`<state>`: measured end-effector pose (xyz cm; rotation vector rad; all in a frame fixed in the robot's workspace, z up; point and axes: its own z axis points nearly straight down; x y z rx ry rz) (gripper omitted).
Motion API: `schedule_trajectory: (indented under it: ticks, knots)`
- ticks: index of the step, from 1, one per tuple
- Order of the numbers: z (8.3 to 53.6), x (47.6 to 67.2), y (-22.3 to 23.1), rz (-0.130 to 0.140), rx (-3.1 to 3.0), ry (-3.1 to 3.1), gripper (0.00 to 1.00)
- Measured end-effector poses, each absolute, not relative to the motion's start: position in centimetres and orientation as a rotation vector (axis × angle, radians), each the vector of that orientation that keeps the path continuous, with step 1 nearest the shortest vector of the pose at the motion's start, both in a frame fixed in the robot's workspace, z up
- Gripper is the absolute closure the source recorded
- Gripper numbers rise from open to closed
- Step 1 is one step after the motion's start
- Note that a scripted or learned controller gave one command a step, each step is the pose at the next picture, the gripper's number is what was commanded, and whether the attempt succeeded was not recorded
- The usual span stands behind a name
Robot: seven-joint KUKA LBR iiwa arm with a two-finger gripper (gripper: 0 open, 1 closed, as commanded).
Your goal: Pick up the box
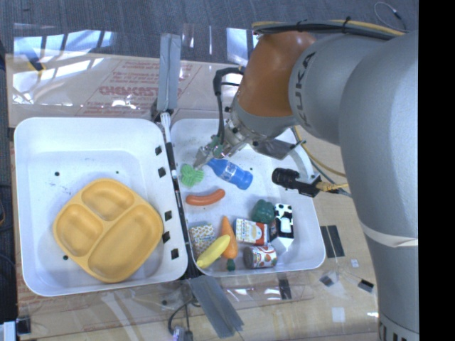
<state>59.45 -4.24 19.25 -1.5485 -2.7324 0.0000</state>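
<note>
The pincer hangs low over the upper left of the right bin, beside a blue bottle and a green toy. Whether it is spread or closed cannot be told at this size, and nothing is seen caught in it.

The box, a small carton with a red and white label, lies near the front of the same bin, well apart from the pincer. It is crowded: a carrot just to its left, a dark green toy above it, a can just below, and a black and white carton to its right.

To do this step well, the arm should probably travel toward the front of the bin and come straight down, closing across the box's narrower sides, so neighbours are not nudged or caught along with it.

Counted in the right bin: one bottle, one sausage, one banana, one carrot, one can, two cartons, two green toys. The left bin holds one yellow divided plate.
</note>
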Motion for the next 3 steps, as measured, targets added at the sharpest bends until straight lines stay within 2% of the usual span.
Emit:
schedule_trajectory:
  ticks: [1, 2, 3]
  knots:
    - [20.2, 59.5, -4.2, 0.002, -1.538, -2.736, 1.00]
    - [22.3, 62.3, 2.3, 0.002, -1.983, -2.436, 1.00]
    - [24.0, 54.3, 9.5, 0.007, -2.223, -2.213, 1.00]
